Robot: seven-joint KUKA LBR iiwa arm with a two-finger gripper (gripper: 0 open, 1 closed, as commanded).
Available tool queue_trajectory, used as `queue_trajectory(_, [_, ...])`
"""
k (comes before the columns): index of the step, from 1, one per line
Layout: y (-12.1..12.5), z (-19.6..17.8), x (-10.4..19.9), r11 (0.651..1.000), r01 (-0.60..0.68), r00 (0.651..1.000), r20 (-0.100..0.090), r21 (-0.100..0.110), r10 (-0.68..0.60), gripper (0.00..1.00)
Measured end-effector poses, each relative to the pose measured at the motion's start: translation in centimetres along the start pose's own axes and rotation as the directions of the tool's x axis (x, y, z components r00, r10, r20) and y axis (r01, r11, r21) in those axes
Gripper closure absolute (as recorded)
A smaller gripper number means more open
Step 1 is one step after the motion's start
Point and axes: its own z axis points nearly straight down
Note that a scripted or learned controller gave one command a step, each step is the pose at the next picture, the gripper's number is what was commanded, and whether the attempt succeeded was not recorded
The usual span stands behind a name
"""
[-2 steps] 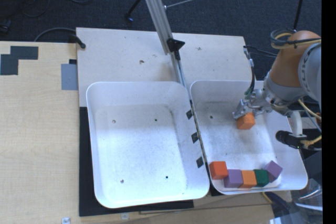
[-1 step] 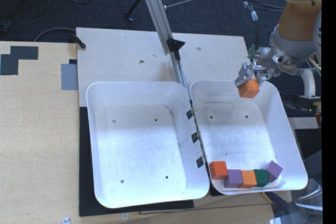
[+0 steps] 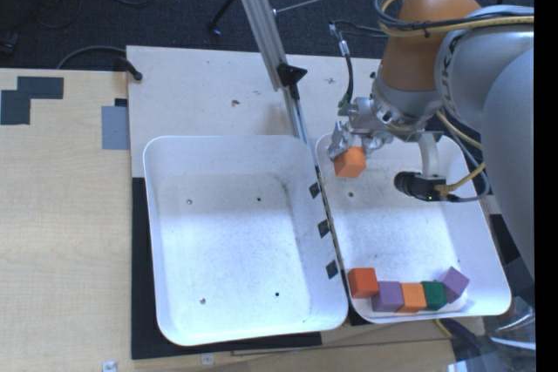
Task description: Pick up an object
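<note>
The gripper (image 3: pixel 350 154) hung over the far left part of the right bin (image 3: pixel 488 274), clasping an orange block (image 3: pixel 350 162) between its fingers, lifted off the bin floor. Along the near wall of that bin lay a row of blocks: orange (image 3: pixel 363 281), purple (image 3: pixel 388 295), orange (image 3: pixel 413 296), green (image 3: pixel 433 294) and purple (image 3: pixel 454 281). The left bin (image 3: pixel 166 187) sat just beside it.

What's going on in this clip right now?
A grey KUKA arm reaches in from the right over the right-hand bin. Its tool has an orange block between its fingers, held up near the bin's far left corner. Five more blocks sit in a row along the near edge of that bin: orange, purple, orange, green and purple. The left-hand bin sits alongside.
</note>
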Motion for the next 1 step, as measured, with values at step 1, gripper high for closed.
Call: queue_trajectory(1, [-4.59, 0.73, 7.06, 1.0, -0.001, 1.0, 0.0, 0.0, 0.001, 1.0])
